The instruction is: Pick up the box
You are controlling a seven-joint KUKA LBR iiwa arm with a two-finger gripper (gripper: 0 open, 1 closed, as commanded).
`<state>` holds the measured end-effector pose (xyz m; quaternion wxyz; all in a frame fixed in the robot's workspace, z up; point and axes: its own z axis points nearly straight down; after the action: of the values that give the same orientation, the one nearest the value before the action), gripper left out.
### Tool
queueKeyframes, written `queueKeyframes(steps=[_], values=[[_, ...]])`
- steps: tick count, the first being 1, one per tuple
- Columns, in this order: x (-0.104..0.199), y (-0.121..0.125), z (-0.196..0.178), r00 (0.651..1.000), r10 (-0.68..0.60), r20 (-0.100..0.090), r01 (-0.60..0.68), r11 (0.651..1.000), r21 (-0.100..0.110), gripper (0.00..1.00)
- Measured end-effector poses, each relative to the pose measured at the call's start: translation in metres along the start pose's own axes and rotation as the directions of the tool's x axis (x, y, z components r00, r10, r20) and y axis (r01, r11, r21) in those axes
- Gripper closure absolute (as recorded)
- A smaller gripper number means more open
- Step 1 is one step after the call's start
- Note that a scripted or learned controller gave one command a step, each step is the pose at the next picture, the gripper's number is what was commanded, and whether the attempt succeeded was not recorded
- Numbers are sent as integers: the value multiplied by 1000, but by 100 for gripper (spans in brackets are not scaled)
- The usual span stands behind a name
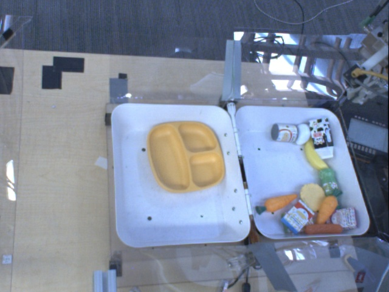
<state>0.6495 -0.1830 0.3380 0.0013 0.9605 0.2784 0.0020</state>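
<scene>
On the right bin (267,163), the box (297,216) lies diagonally.

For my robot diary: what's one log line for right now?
box: right bin, near carrots | divided plate: left bin | pick: not started

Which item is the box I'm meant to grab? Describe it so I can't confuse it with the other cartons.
Look in the right bin, along its near edge among the clustered toy food. The box lies tilted between two carrots, just in front of a pale yellow round piece. Its blue side and red-and-white face distinguish it from the black-and-white cow carton at the far end.
</scene>
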Motion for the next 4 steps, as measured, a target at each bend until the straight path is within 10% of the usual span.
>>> queueKeyframes(steps=[1,2,3,4], values=[[-6,21,-99,938,346,0,-346,938,0,100],[1,2,53,937,349,4,-349,937,3,100],[1,26,-18,958,288,0,-288,958,1,100],[-44,-3,106,936,352,4,-352,936,3,100]])
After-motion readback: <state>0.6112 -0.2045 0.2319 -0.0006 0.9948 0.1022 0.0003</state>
